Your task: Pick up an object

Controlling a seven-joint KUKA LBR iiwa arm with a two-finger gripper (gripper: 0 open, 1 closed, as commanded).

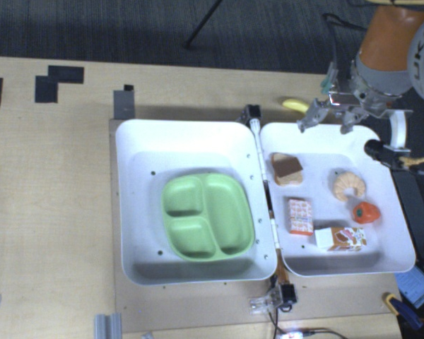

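Arm: the grey arm with the orange band reaches in from the right and hangs over the far edge of the right bin [392, 210].
Gripper: the gripper [332, 121] sits above the bin's far rim, with two dark prongs splayed apart below the wrist; the fingers look spread wide, with nothing between them.
Candidates: the right bin holds a brown-topped slice [287, 169], a croissant-like pastry [349, 185], a red tomato-like toy [366, 212], a red-and-white packet [299, 216] and a flat printed carton [342, 238].
Key relation: every candidate lies nearer the camera than the fingers, further into the bin. The slice is closest, just down and to the left of them; the pastry is next, down and slightly right. The tomato toy, packet and carton lie further toward the near wall.
Long axes: the packet runs from far to near; the carton runs left to right; the pastry curves roughly far to near.
Spacing: the tomato toy lies just beside the pastry; the carton and packet are close at one corner, though I cannot tell if they touch.
Writing: both packages carry print, too small to read.
Left bin: the left bin [138, 154] carries a green divided tray [206, 216].
Outside: a yellow object [295, 105] lies on the worktop [49, 189] behind the right bin.
Stage: judged from this, no pick is made yet; the slice looks the shortest reach.
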